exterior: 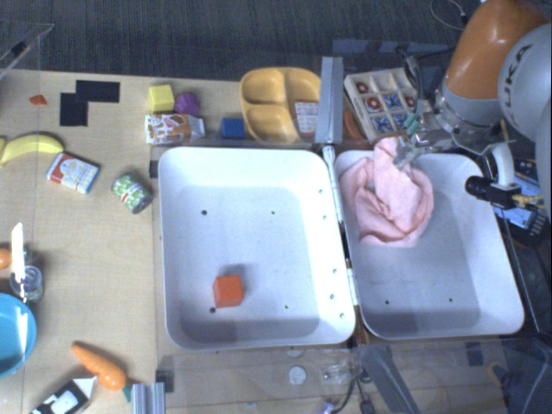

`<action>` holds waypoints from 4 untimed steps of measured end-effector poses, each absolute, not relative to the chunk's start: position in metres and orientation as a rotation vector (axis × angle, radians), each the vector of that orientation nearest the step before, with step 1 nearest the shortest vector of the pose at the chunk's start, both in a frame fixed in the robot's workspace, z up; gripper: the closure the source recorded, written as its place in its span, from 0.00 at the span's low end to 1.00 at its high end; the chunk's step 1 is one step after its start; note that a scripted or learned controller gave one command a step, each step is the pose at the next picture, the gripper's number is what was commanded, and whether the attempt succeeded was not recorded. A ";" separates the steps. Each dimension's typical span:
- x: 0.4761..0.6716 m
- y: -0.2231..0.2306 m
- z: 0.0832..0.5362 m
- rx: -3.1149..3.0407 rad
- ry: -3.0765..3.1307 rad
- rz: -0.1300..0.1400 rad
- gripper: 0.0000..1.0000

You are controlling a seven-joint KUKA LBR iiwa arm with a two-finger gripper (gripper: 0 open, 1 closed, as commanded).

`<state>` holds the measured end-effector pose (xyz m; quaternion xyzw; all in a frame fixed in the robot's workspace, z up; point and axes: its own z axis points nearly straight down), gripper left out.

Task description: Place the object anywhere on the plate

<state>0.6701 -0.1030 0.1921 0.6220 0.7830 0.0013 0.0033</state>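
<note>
**Carrot point(100, 368) at the near edge noted; the risks lie farther back**

Nearest the camera, on the bench left of the bins, the carrot and a blue dish point(12, 341) are recorded; neither is judged relevant. Next back, an orange block point(228, 290) is found alone in the left bin point(259, 166). Beyond it, a pink cloth point(390, 198) is seen heaped in the upper part of the right bin point(466, 309), and it is judged to be the task's object. The gripper point(410, 141) is placed at the cloth's far top edge; whether it is spread or closed on the fabric cannot be told. Farthest back, a yellow divided plate point(278, 102) is noted behind the left bin.

A thin pinch of fabric may slip out when lifted. Trailing cloth may be caught on the divider between the bins, or be draped off the plate's rim.
</note>
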 end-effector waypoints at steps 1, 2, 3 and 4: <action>0.640 -0.025 0.252 1.659 2.656 0.010 1.00; 0.625 0.047 0.263 1.618 2.684 0.009 1.00; 0.577 0.128 0.240 1.779 2.586 0.006 1.00; 0.531 0.182 0.141 1.874 2.521 0.003 1.00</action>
